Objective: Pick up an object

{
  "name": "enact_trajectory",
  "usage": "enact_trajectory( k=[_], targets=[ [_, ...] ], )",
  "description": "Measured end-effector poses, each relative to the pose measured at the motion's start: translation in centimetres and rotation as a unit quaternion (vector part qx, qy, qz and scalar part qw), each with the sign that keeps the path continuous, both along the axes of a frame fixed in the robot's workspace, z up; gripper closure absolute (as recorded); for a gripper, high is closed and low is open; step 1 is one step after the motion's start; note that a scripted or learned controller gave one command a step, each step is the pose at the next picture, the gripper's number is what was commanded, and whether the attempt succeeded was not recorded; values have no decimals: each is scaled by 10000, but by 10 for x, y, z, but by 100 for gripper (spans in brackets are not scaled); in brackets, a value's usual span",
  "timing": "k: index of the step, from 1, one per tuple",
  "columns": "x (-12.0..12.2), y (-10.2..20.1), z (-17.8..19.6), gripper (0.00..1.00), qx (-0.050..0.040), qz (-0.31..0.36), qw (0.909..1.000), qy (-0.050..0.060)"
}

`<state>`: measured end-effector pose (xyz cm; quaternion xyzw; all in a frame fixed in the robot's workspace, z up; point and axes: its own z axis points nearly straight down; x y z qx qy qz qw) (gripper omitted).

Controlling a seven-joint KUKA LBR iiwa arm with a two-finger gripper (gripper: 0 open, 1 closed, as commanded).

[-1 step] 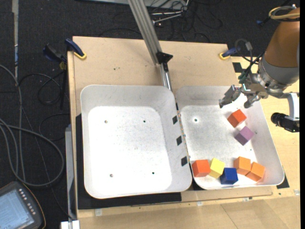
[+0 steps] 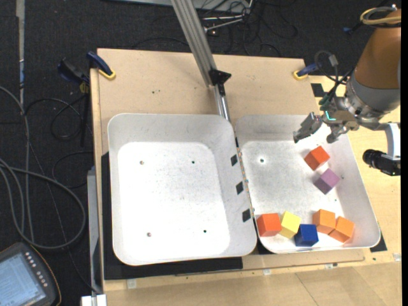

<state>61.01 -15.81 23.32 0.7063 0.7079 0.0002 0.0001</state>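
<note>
hovering over the far side of the right bin point(image 2: 357, 171), the gripper point(image 2: 320, 127) hangs with its fingers spread apart, nothing between them. just below it lies an orange cube point(image 2: 317, 157), apart from the fingertips, with a purple cube point(image 2: 327, 180) close beside it toward the bin's near side. along the near rim sit an orange block point(image 2: 268, 224), a yellow cube point(image 2: 290, 224), a blue cube point(image 2: 306, 234) and two orange cubes point(image 2: 335, 224) in the near right corner. the arm's upper part is cut off by the frame. the left bin point(image 2: 121, 171) adjoins.
</note>
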Motion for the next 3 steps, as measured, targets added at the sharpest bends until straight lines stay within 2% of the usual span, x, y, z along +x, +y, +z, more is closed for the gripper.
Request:
enact_trajectory(
  k=[1,2,3],
  targets=[
    [2,4,-44,0,1,1,10000,23],
    [0,8,-108,0,4,-10,10000,32],
    [0,9,-140,0,0,-11,10000,19]
  ],
)
